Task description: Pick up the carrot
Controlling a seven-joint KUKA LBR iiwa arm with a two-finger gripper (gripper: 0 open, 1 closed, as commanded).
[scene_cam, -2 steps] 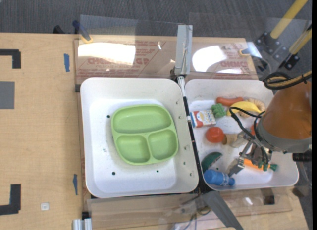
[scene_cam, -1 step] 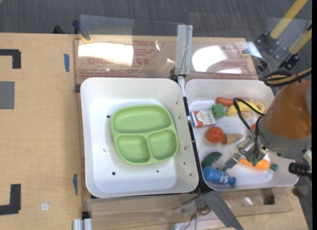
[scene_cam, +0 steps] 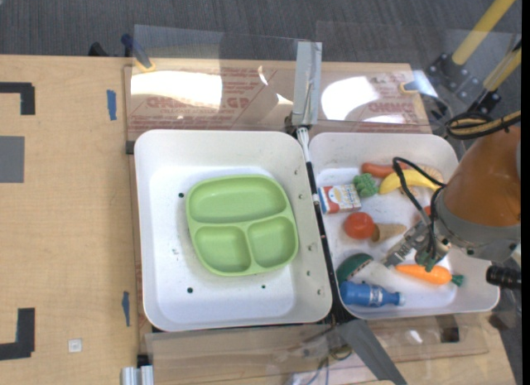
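You see the carrot lying near the lower right edge of the right bin, at the lower right of the frame. The tool hangs just above it, beside it rather than around it; you cannot tell how it is set. A blue bottle lies left of the carrot. The green plate sits in the left bin.

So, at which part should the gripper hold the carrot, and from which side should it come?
Probably mid-body on the carrot, coming from above. It lies flat, roughly parallel to the near wall of the right bin, so the fingers should close across its narrow width. The gripper is just above it.
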